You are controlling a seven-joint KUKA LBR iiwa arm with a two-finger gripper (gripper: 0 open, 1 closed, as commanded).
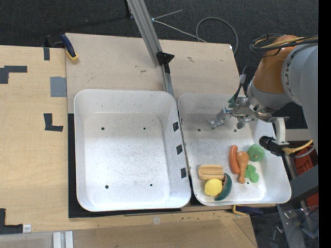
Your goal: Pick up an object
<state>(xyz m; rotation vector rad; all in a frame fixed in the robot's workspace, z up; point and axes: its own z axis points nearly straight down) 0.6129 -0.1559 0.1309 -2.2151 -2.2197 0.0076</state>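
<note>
Camera view, itemised for you from the tool outward.

Gripper [220, 120]: over the upper part of the right bin [199, 105], pointing toward that bin's left side. Its metal fingers are small and blurred; you cannot tell from here whether they are spread or pressed together, and nothing shows between them.

Arm [289, 76]: grey, with the orange band above the wrist, entering from the right edge over the bin's far right corner.

Contents of the right bin (all gathered in its lower right part, well apart from the gripper):
- orange carrot [242, 164], lying tilted, with a red-orange piece [234, 158] just beside it on the left;
- green round item [255, 153], near the right wall;
- small green piece [252, 174] below the carrot, possibly a leafy toy;
- tan bread-like roll [210, 171];
- yellow ball [212, 187] touching a dark green curved piece [226, 188].

Left bin [83, 138]: white, beside the right one.

Bench [31, 112]: light wood, with grey tape marks.
</note>
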